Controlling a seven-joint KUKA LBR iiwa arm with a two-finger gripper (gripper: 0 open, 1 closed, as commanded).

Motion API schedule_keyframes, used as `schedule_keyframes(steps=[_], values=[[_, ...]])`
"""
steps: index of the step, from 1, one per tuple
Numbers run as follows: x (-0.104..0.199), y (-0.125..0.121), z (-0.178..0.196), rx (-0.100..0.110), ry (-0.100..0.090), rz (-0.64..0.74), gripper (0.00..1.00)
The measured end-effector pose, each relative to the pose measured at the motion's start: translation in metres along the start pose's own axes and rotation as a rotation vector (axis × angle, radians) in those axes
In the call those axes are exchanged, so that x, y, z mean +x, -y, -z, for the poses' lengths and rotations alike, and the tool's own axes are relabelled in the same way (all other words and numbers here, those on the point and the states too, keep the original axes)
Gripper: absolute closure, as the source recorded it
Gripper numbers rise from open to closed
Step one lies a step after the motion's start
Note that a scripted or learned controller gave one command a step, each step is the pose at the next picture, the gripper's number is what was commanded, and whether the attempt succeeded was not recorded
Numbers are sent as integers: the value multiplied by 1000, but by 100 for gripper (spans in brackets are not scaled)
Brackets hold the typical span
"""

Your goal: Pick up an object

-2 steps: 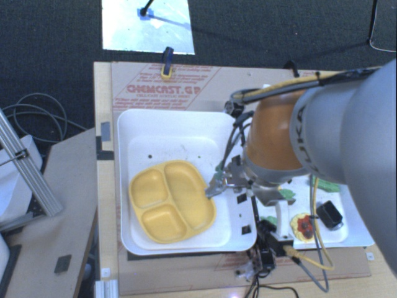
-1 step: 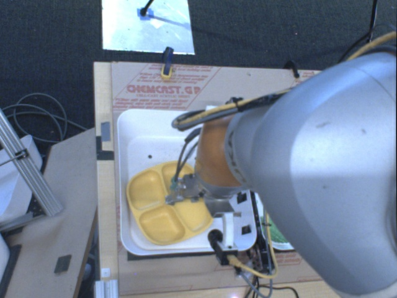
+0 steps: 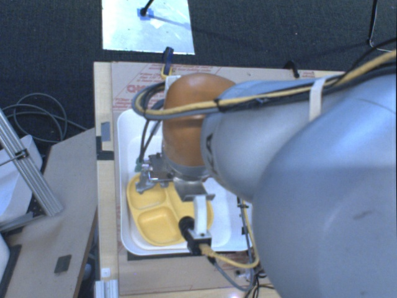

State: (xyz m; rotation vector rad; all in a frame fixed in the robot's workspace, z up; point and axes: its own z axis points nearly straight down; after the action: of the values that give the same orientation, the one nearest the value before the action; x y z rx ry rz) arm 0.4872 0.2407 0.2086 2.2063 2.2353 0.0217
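Note:
A yellow divided tray (image 3: 156, 219) lies in the left white bin (image 3: 127, 166), near its front. The arm's orange band (image 3: 189, 113) and grey wrist hang right over that bin, covering the tray's far right part. The gripper (image 3: 177, 188) points down at the tray, and the wrist hides its tips.
The arm's big grey body (image 3: 310, 179) covers the right bin and most of the right side of the view. Cables (image 3: 149, 104) loop off the wrist over the bin's far edge. A grey side table (image 3: 56, 197) stands to the left of the bench.

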Motion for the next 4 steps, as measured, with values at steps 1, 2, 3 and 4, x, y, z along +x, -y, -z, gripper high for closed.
schedule_keyframes(steps=[1,2,3,4], values=[[-6,0,4,10,8,-3,100],[-46,-24,169,-10,2,-10,100],[-154,-23,147,9,11,-23,100],[-184,0,338,-12,5,-11,100]])
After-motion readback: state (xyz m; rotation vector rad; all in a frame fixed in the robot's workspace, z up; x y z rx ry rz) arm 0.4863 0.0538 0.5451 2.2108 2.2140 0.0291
